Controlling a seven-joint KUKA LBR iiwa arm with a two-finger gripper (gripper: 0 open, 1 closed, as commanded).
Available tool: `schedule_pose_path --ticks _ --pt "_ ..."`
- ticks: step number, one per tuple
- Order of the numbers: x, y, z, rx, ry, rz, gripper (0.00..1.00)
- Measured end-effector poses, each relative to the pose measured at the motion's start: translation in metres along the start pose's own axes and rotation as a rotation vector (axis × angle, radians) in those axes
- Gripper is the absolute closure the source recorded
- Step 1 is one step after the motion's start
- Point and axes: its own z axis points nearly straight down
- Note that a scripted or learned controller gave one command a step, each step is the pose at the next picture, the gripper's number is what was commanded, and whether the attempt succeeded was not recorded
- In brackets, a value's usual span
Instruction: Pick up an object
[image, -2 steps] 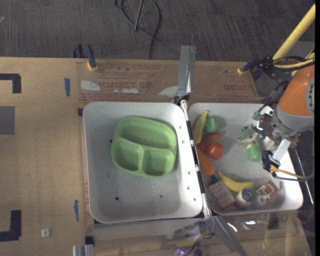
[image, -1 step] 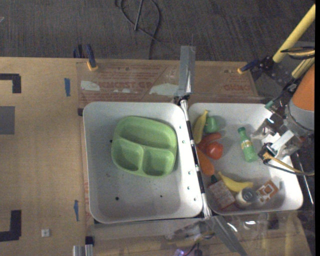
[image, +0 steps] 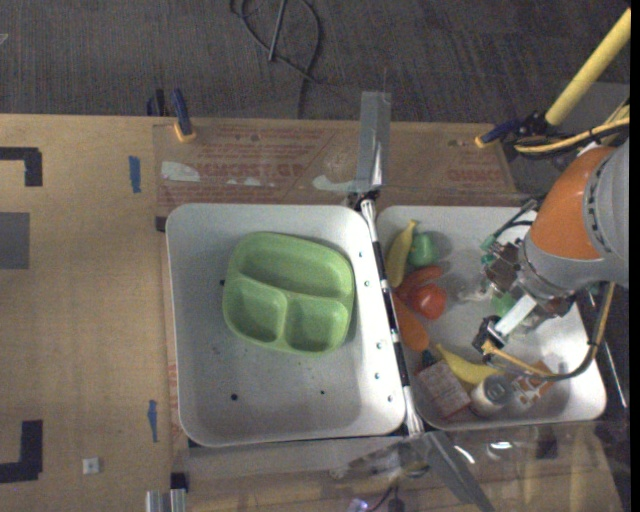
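**Arm over crowded right bin**

I see the gripper (image: 497, 330) low at frame right; I cannot tell its fingers' state. Toy food crowds the right bin (image: 590, 400): tomato (image: 431, 300), banana (image: 400, 253). The green tray (image: 289, 292) leaves the left bin's (image: 190, 330) edges open.

One fixed camera looks down at a slant from above the bench (image: 80, 300); both white bins (image: 290, 420) sit mid-frame, moderately close.
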Motion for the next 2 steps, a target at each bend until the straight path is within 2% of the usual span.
schedule_pose_path --ticks 1,2 --pt "0.028 0.105 -0.090 0.006 -0.004 0.386 0.00" --pt "0.008 0.066 0.000 0.000 0.001 0.230 0.00"
